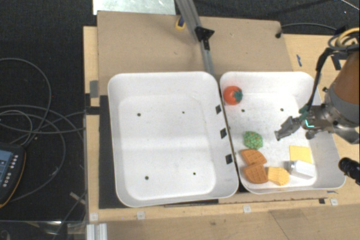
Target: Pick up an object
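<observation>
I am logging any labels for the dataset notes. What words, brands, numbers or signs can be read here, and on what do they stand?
None can be read.
The handheld device at the left edge has a lit screen, but its contents are too small and blurred to read.
The small packet in the right bin shows no legible print.
The yellow block and the gripper bear no visible marking.

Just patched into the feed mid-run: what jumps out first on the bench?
The red-orange ball sits alone at the right bin's far-left corner. Along that bin's near edge cluster a green lump, orange waffle pieces and a yellow block. The gripper hovers above the bin's middle.
</observation>
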`<state>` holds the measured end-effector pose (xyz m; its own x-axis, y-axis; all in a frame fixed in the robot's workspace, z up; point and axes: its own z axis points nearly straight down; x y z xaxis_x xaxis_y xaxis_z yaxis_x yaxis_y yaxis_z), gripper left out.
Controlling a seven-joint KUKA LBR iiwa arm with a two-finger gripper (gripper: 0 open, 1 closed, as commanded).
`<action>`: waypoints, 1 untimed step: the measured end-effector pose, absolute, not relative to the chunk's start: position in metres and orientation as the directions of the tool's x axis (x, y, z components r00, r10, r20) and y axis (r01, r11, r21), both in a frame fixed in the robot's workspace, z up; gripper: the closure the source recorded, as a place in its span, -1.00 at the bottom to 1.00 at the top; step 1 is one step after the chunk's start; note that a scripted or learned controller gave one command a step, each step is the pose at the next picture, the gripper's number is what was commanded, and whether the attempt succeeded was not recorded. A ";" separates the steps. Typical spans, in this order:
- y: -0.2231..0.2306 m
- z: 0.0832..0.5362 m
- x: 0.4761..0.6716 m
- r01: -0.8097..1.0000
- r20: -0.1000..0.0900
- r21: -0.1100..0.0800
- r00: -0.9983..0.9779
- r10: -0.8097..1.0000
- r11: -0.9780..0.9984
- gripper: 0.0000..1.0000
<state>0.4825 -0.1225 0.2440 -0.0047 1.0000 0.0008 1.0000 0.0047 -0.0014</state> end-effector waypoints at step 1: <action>-0.123 0.246 0.483 1.000 0.000 0.002 -0.002 1.000 0.002 -1.00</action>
<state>0.4832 -0.1227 0.2456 -0.0021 1.0000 0.0001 1.0000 0.0021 0.0024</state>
